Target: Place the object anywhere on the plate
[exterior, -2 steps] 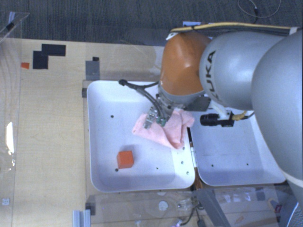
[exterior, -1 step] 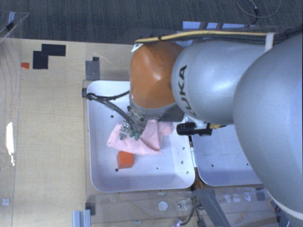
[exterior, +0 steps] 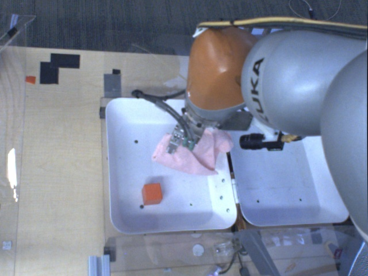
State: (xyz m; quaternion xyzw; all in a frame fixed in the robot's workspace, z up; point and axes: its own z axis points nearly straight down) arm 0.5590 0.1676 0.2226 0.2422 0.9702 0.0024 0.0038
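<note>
Camera view shows a small orange block [exterior: 152,194] lying at seven o'clock in the left bin [exterior: 123,154], well apart from the pink plate [exterior: 195,154] near the bin's centre. It looks light, rigid and flat-sided, so opposite faces suit a pinch. Whether the end effector [exterior: 181,140], low over the plate, is open or closed cannot be told.

Single fixed camera, overhead, slanted down on both bins [exterior: 172,226].
</note>
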